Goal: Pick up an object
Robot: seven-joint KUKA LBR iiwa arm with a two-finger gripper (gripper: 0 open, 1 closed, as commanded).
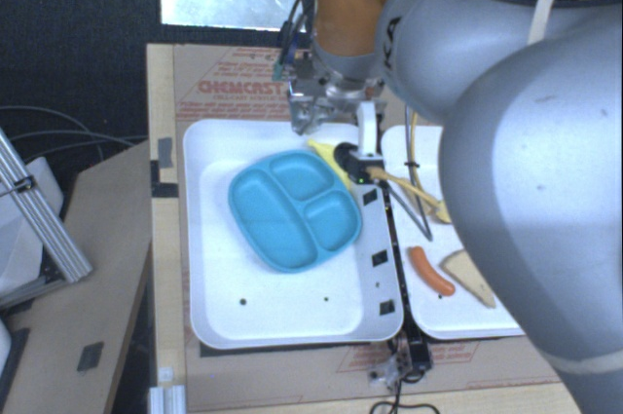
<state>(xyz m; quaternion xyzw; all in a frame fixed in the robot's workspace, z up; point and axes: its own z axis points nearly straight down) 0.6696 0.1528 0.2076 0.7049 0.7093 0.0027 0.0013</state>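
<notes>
Big grey arm (526, 169) looms nearest, sweeping in from the right. Gripper (310, 115) hangs over the left bin's (282, 319) far edge; its grip, can't tell. Blue divided plate (294, 207) lies mid-bin; hot dog (431, 270) rests in the right bin (467, 324).

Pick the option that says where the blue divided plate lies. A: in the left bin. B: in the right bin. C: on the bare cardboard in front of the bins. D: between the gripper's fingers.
A: the blue divided plate lies flat on the floor of the left bin, while the orange sausage lies in the right bin.
</notes>
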